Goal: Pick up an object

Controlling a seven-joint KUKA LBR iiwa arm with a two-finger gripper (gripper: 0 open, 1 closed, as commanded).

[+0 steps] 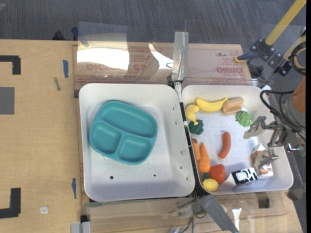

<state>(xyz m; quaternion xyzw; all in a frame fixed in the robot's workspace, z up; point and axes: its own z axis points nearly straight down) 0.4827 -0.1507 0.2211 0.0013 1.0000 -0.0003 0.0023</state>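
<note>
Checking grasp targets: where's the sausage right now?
In the camera view the sausage lies in the right bin, near its middle, right of the carrot and below the green lettuce piece.

1. Illumination: bright and even, from overhead; both white bins (92, 188) read near full white.
2. Glare: strong reflection on the clear plastic sheet (104, 57), far left of and beyond the gripper (265, 147).
3. Shadows: soft and short, directly beneath the gripper and beside the teal tray (124, 131).
4. Sharpness: moderate throughout; the small items just left of the jaws appear slightly soft.
</note>
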